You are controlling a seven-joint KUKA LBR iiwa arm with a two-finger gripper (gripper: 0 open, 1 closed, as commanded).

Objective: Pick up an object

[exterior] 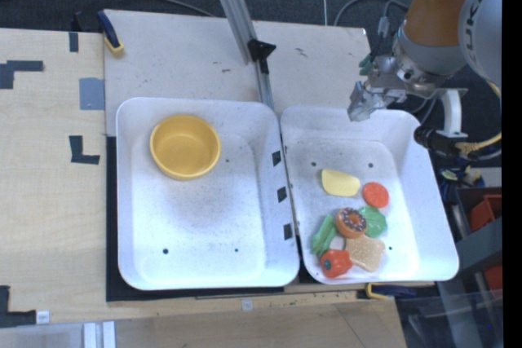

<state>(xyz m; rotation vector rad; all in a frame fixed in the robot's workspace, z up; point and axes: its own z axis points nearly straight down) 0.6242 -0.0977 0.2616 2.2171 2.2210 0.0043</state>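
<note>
Claw (361, 109) hangs over the far rim of the right bin (424, 175), at its upper left corner; whether it is open or closed cannot be told, and nothing is seen in it. Arm (444, 12) enters from the right, orange band above the wrist. Objects lie clustered toward the near side of the right bin, well apart from the claw: a yellow piece (340, 183), a red disc (375, 195) just beside it, a donut (352, 221) resting among green pieces (325, 234), a toast slice (366, 253) and a red pepper (334, 262) at the near rim. Left bin (134, 257) holds a yellow bowl (185, 146) near its far left corner. Metal pole (232, 0) slants across the tabletop (171, 53) to the seam between the bins, close to the claw's left. Cables (457, 144) trail beside the right bin's right edge.
</note>
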